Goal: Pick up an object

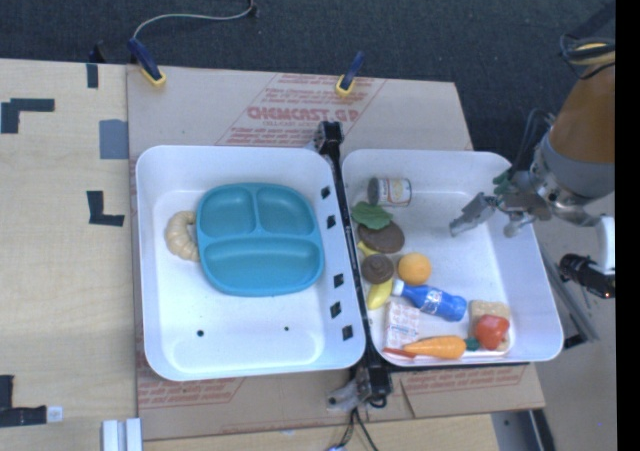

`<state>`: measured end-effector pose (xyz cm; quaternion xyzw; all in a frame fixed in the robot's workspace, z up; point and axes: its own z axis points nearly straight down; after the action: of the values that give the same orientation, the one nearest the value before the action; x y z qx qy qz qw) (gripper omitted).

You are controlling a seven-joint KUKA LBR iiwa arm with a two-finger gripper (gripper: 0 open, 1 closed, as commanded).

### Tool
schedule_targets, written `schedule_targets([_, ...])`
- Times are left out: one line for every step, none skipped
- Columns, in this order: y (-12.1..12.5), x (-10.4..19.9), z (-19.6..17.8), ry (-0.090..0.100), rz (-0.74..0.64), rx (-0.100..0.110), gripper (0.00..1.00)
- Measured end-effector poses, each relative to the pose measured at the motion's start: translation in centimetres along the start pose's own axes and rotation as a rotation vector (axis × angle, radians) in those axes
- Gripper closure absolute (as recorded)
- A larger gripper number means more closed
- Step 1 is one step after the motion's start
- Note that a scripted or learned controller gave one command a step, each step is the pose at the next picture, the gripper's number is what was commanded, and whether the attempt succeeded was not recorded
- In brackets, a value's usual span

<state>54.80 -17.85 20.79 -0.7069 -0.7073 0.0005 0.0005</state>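
Observation:
The right bin (520, 269) holds several toy foods along its left and front sides. Among them are a small can (390, 191), a green leaf (370, 214), a brown cookie (382, 237), an orange ball (414, 268), a blue bottle (436, 301), a carrot (436, 347) and a red tomato (490, 332). My gripper (486, 226) hangs over the bin's back right part. Its fingers are spread open with nothing between them. It is well right of the can and above the orange ball.
The left bin (160, 329) carries a blue divided plate (260, 239), with a beige ring-shaped piece (180, 235) at the plate's left. A black divider clip row (338, 239) runs between the bins. Both bins sit on cardboard (290, 114) held by yellow clamps.

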Motion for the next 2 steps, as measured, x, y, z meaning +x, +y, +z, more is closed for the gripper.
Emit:
schedule_targets([3.2,4.9,8.3,0.001,-0.001,0.002,0.0])
schedule_targets([0.7,7.0,12.2,-0.002,0.001,-0.004,0.0])
